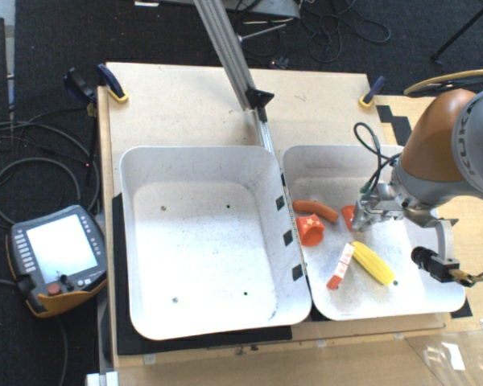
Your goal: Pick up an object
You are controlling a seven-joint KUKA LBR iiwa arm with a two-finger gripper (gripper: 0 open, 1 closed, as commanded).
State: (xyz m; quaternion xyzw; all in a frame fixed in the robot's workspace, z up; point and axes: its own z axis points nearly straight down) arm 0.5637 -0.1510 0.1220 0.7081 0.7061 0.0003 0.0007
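Observation:
The right bin (435, 300) holds several small items. An orange sausage (315, 209) lies near its left wall, with an orange cup (311, 230) just below it. A yellow corn cob (373, 263) and a red-and-white stick (340, 266) lie toward the front. A small red piece (348, 215) sits at the middle. My gripper (365, 214) is low in the right bin, right beside that red piece on its right side; whether it touches the piece is unclear. The orange-banded wrist hides the bin's back right part.
The left bin (129, 215) stands beside the right one, sharing a raised middle wall (288, 215). A slanted metal rail (229, 51) reaches in from the top to the bins' back edge. A teach pendant (56, 256) lies off the bench at left.

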